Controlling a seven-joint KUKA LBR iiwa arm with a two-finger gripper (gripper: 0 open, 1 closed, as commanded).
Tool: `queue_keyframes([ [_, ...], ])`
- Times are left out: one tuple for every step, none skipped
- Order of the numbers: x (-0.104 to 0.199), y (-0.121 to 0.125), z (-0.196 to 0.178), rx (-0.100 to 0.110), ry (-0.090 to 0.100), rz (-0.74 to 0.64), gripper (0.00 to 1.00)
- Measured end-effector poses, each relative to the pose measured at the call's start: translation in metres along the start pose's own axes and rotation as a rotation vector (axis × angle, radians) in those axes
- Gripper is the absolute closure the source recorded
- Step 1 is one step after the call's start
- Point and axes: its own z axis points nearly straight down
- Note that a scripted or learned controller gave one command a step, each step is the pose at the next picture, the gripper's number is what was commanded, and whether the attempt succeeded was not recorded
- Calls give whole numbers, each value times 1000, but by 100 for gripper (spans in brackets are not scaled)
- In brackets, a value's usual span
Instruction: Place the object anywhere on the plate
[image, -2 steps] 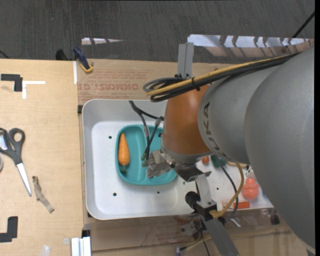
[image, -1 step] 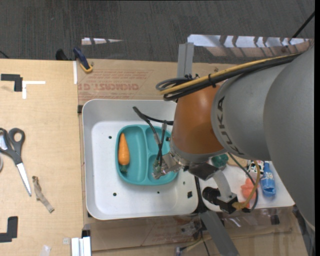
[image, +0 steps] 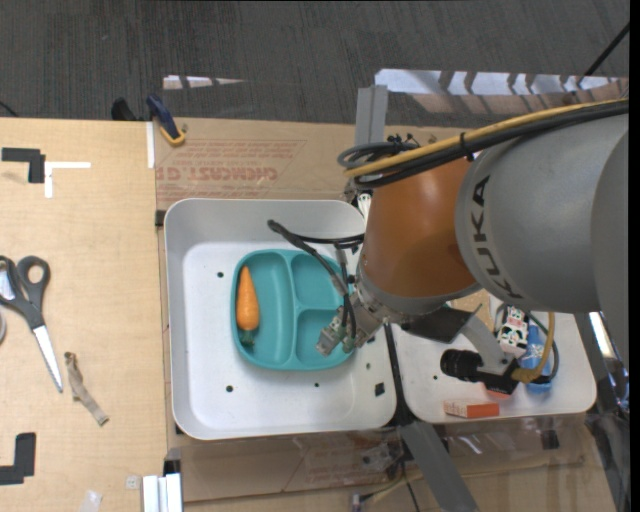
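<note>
A teal divided plate (image: 290, 315) lies in the left white bin (image: 200, 380). An orange carrot-shaped object (image: 247, 298) lies lengthwise in the plate's left compartment. My gripper (image: 335, 337) hangs over the plate's lower right compartment, close to its right rim, well to the right of the carrot. The big grey and orange arm hides the plate's right edge and most of the right bin.
The right bin (image: 560, 400) holds a small red block (image: 470, 408) near its front wall and a blue and white item (image: 525, 345). Scissors (image: 30, 300) and a brown strip (image: 85, 390) lie on the wooden bench to the left.
</note>
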Motion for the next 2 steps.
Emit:
queue_keyframes([
  [-16,-14,-6,0,0,-118,100],
  [-36,-32,7,0,1,-20,100],
])
